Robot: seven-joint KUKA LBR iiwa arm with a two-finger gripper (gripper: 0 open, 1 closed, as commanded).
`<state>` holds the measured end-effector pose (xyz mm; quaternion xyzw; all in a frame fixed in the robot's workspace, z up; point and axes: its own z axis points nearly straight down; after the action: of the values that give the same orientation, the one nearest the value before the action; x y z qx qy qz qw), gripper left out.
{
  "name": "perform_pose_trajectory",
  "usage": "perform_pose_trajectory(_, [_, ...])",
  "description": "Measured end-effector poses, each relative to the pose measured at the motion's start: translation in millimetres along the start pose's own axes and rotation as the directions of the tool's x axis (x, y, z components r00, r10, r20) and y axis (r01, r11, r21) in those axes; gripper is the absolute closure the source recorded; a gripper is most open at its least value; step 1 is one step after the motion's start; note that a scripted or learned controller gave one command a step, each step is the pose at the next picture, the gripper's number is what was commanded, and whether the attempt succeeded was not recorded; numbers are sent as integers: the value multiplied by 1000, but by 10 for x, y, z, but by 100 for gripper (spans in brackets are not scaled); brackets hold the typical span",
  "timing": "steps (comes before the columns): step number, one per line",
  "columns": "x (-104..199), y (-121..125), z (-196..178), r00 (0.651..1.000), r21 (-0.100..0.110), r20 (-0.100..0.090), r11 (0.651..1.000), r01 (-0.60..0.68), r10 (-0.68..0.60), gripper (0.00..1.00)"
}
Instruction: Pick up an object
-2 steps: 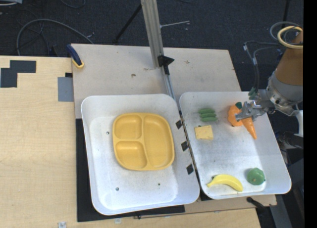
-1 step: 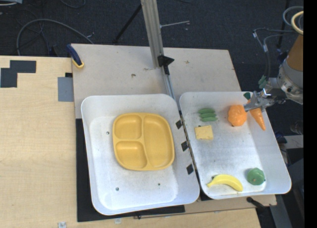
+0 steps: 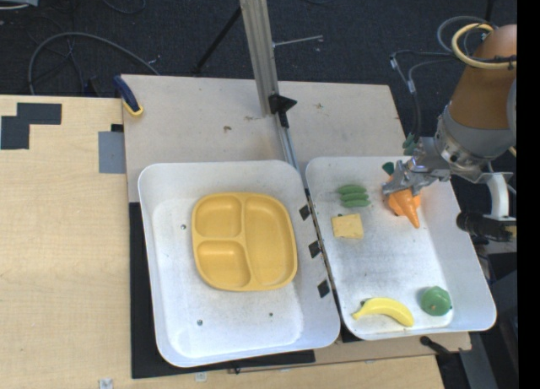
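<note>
Dark carpeted floor (image 3: pixel 152 8) across the far side, well behind the pincer, strewn with loose cables (image 3: pixel 63 45). Pale wooden tabletop (image 3: pixel 59 252) far to its left. Beige bench board (image 3: pixel 202 117) behind-left. Aluminium post (image 3: pixel 257 41) rises from that board. Light even, with soft shadows.

Evenly and brightly lit from overhead, with soft, short shadows under the yellow tray (image 3: pixel 245 240) and along the bin walls (image 3: pixel 310 210). Mild glare on the white bins. Dark, underexposed floor behind the counter (image 3: pixel 202 117). Slightly soft focus, somewhat grainy throughout.
</note>
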<state>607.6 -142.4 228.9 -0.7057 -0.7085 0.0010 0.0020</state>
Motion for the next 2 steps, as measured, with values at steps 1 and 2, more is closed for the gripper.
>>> perform_pose_trajectory(1, [462, -44, -55, 1000, -1, -1, 1000, 1, -1, 100])
perform_pose_trajectory(2, [971, 47, 16, 1000, 0, 0, 1000, -1, 1, 100])
